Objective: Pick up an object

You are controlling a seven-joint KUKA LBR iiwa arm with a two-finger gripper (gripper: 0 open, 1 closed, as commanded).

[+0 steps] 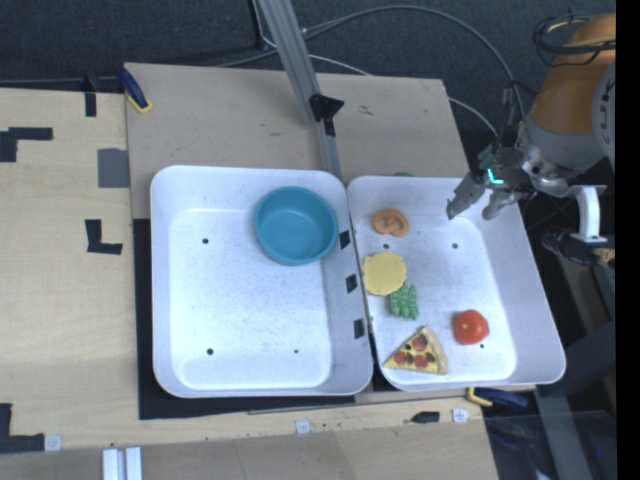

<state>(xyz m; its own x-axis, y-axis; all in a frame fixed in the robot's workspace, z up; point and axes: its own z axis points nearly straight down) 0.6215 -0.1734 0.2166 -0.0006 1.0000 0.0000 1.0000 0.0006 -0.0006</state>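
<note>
Toy tomato point(471, 326) sits near the right bin's point(535, 298) front edge; the gripper point(476, 205), fingers spread and empty at the back edge, could miss it.

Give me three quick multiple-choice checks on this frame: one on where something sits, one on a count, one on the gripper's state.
1. Where is the blue bowl?
A. left bin
B. right bin
C. on the bench

2. How many food items lie in the right bin?
A. three
B. five
C. seven

3. The gripper is:
A. clamped on the tomato
B. open, holding nothing
C. resting in the bowl

Answers:
1 A, it sits at the left bin's upper right.
2 B, pretzel, yellow disc, green piece, pizza slice, tomato.
3 B, fingers spread over the bin's upper right, nothing between them.
</note>
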